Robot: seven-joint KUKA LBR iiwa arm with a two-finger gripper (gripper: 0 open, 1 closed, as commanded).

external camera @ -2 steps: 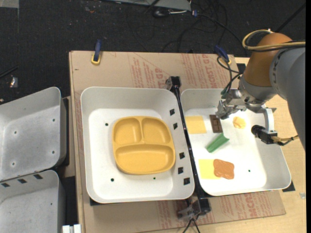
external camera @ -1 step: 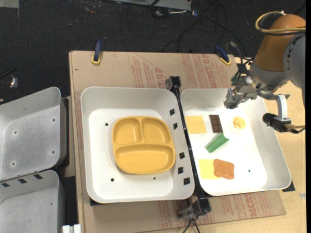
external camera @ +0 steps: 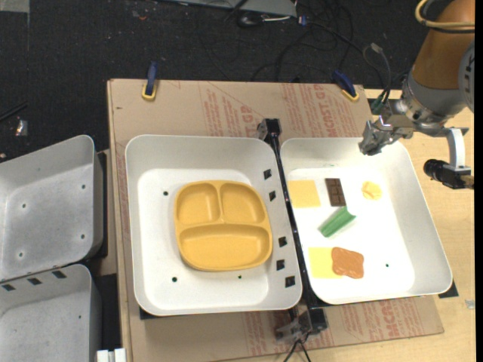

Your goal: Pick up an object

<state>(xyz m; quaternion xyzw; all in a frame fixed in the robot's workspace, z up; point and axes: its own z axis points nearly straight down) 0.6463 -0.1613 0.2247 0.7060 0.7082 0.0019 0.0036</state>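
The right bin (external camera: pixel 423 225) holds several small items: a pale yellow square (external camera: pixel 304 194), a dark brown bar (external camera: pixel 335 192), a small yellow piece (external camera: pixel 370 191), a green stick (external camera: pixel 336 222), another yellow square (external camera: pixel 320 262) and an orange-brown piece (external camera: pixel 348 262) overlapping it. My gripper (external camera: pixel 371 145) hangs over the bin's far right corner, above and behind the small yellow piece, apart from every item. Nothing shows between its fingers.
The left bin (external camera: pixel 151 202) holds a yellow divided tray (external camera: pixel 223 225). A black divider with clips (external camera: pixel 281 202) runs between the bins. Grey metal trays (external camera: pixel 45 202) lie off the bench at the left. Cables cross the dark floor beyond the bench.
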